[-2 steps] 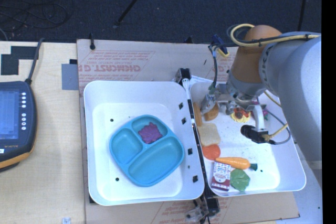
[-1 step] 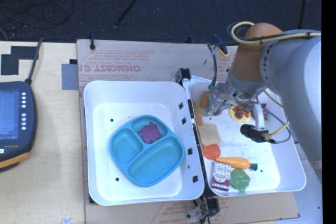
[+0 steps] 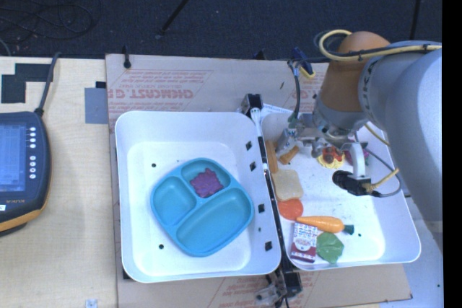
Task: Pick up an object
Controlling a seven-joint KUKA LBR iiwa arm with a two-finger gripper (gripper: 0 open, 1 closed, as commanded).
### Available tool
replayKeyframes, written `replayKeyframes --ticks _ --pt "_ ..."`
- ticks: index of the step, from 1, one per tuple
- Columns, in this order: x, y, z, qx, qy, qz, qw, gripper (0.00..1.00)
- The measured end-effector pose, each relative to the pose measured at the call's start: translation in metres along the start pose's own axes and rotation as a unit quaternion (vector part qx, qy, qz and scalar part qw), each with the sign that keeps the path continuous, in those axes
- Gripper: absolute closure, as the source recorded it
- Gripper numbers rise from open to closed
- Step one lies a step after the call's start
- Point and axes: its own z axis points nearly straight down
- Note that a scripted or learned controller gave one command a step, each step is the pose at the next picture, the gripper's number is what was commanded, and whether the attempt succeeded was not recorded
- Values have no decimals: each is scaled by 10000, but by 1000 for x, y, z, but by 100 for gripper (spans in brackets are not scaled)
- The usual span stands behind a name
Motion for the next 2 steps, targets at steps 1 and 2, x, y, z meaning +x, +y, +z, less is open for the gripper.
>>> replayKeyframes --ticks 1,2 --pt "-1 1 9 -30 -18 -3 10000 0" --pt "-1 1 9 -34 -19 0 10000 0"
